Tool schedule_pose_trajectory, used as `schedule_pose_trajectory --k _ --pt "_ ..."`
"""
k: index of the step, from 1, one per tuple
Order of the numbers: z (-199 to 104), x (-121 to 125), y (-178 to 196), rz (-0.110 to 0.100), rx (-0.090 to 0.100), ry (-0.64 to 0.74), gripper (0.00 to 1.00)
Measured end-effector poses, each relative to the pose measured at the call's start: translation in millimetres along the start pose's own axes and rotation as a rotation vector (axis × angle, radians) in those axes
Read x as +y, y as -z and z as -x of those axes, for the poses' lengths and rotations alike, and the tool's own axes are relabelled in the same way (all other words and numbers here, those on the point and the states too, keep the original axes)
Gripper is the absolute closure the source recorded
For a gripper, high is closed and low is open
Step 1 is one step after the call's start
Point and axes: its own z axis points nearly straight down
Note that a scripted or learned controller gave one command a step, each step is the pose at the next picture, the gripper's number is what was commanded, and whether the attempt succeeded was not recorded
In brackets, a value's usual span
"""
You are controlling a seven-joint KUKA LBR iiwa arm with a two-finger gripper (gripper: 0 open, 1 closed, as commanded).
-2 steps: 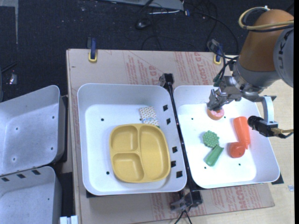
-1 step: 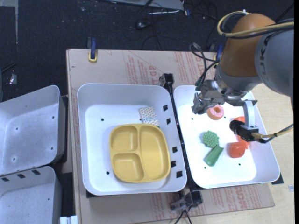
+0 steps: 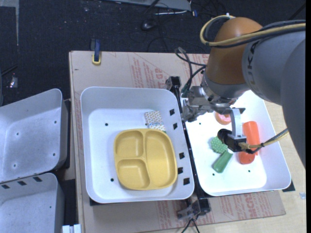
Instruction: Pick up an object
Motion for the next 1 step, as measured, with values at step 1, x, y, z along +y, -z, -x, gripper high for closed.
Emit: schedule_pose_trajectory --k 1 --pt "-51.9 -16.5 11.3 0.001 0.000 0.001 1.00"
